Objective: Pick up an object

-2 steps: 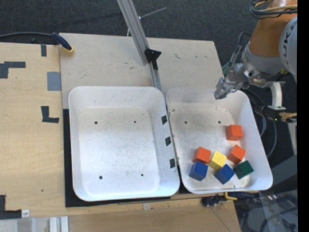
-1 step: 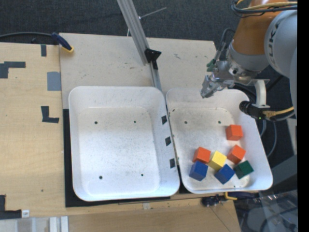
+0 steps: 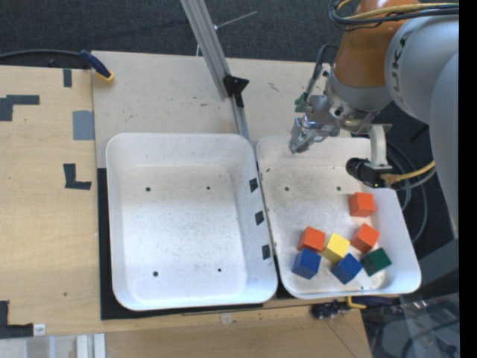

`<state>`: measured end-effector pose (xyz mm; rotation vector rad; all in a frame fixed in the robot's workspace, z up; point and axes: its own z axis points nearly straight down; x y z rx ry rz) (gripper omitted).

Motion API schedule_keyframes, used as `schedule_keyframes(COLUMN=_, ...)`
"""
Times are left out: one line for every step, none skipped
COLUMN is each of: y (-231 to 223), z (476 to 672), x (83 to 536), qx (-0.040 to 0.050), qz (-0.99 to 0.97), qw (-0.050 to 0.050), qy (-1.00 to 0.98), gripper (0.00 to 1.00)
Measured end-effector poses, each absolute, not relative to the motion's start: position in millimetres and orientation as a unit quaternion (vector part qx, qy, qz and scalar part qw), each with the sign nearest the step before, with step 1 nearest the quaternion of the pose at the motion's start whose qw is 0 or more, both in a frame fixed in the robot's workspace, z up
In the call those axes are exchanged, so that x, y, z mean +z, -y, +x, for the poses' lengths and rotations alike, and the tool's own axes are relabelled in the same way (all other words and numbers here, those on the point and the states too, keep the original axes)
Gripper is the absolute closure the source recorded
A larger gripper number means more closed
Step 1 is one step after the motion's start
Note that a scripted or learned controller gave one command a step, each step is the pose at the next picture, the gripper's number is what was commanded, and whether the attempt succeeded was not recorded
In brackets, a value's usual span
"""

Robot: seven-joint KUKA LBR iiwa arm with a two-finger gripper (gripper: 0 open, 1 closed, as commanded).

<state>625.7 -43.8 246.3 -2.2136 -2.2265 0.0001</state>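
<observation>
Over the right bin's (image 3: 287,200) far end hangs the gripper (image 3: 299,145); whether it is open or closed cannot be told. Blocks (image 3: 337,250) cluster at the near end, well apart, toward the camera.

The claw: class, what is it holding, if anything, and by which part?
Nothing. The claw hangs over the right bin's far edge, apart from the blocks.

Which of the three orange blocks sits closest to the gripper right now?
The lone orange block near the right bin's right wall, apart from the cluster. The gripper hovers over that bin's far edge.
</observation>
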Motion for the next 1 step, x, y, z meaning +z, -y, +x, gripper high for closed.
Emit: schedule_keyframes(y=0.3, z=626.0, x=242.9, qx=0.0003, qz=-0.705, qw=0.001, qy=0.709, gripper=1.00)
